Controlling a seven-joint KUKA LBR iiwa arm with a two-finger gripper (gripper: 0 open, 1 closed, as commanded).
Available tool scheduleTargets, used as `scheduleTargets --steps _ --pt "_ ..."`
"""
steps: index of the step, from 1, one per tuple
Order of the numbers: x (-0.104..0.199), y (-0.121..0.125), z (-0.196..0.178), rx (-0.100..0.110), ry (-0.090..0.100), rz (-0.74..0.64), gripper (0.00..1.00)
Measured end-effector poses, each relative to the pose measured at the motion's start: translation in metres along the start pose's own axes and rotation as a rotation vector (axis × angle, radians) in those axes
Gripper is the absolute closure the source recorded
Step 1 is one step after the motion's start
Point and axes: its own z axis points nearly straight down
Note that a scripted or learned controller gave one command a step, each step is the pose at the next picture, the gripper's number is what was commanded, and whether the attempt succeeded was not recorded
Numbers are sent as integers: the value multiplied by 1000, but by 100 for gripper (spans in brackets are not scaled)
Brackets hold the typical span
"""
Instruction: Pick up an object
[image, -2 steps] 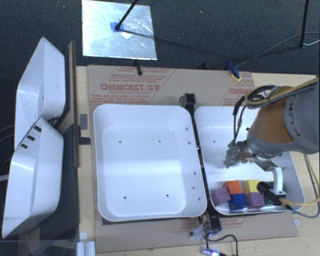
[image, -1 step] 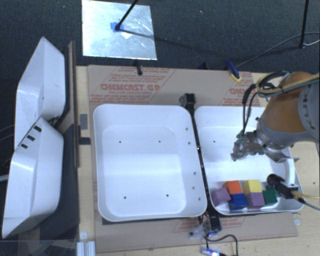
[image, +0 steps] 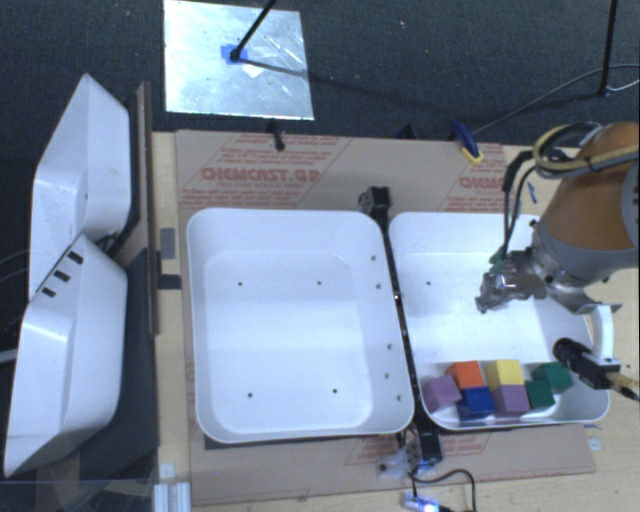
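The arm enters from three o'clock, its orange band above the right bin (image: 440, 250), and the claw (image: 497, 290) hangs over that bin's bare floor near the middle; whether it is spread or pressed together I cannot tell, and nothing shows between its tips. The blocks lie clustered along the bin's six o'clock wall, well apart from the claw: a purple block (image: 442, 390) at nine o'clock of the cluster, then an orange block (image: 466, 375), a blue block (image: 477, 402), a yellow block (image: 505, 373), a second purple block (image: 512, 399) and a green block (image: 545, 384) at three o'clock. The left bin (image: 290, 320) sits just beside, at nine o'clock, on the table (image: 260, 170).
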Motion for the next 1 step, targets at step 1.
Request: scheduleTargets --steps 1 --pt "0 1 -19 2 0 0 100"
